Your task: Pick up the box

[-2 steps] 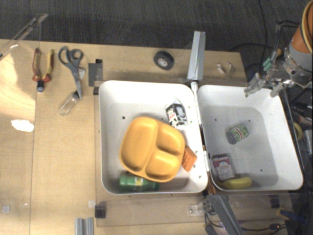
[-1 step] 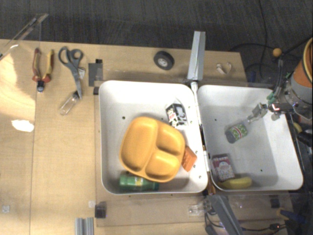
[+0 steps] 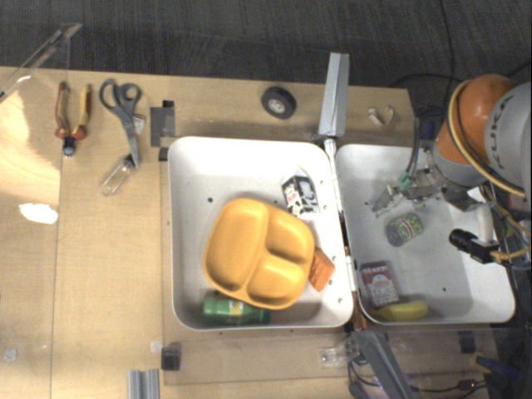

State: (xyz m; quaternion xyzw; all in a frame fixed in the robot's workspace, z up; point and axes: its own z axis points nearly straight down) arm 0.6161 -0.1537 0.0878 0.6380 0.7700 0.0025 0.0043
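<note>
So far nothing is lifted, as I read it. The box (image 3: 379, 283), dark red with a pale label, lies flat on the floor of the right bin (image 3: 490, 310), near the front wall, with a banana (image 3: 404, 310) just in front of it. My hand (image 3: 397, 194) hangs toward the back of that same bin, well apart from the box; I cannot tell its state from this angle. A small can (image 3: 405, 229) sits between hand and box. What's left: come forward over the box, descend, grip, raise.

Left bin (image 3: 187, 223) carries a yellow divided tray (image 3: 258, 252), a green bottle (image 3: 235, 310) tucked against it, an orange item (image 3: 321, 270), a black-and-white packet (image 3: 298, 194).

Desk (image 3: 83, 264) is pale wood; scissors (image 3: 125, 110), pliers (image 3: 70, 115) and a tape roll (image 3: 278, 101) lie behind the bins. Dark carpet (image 3: 208, 15) beyond.
</note>
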